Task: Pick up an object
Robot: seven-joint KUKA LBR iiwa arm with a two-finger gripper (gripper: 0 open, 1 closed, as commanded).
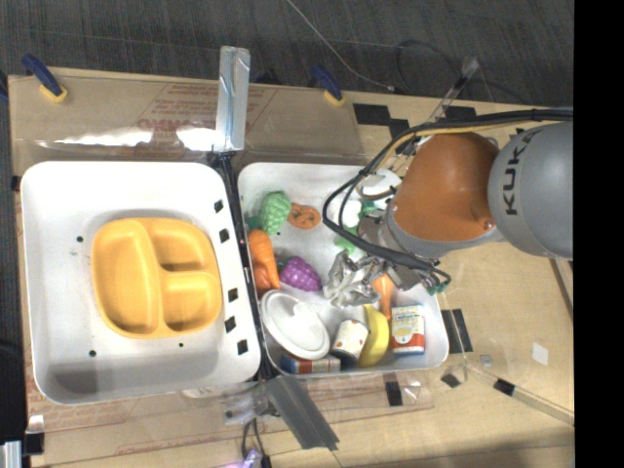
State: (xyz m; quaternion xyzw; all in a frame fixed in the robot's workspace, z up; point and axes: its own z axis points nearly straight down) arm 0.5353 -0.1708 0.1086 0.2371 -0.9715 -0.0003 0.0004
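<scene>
Glossy compartmented yellow tray (pixel 156 273)

A robotics lab or test cell, by every sign. Grey industrial arm with an orange band (pixel 444 188), trailing bundled black cables (pixel 366 178), reaching over a pale wooden bench (pixel 507 359). Two shallow white plastic bins (pixel 58 261) set side by side, edged with clear taped sheeting (pixel 146 115) and held by blue spring clamps (pixel 44 76). Toy plastic food, such as a purple grape bunch (pixel 300 275), heaped as test pieces. Dark grey carpet (pixel 117 18) beyond.
</scene>
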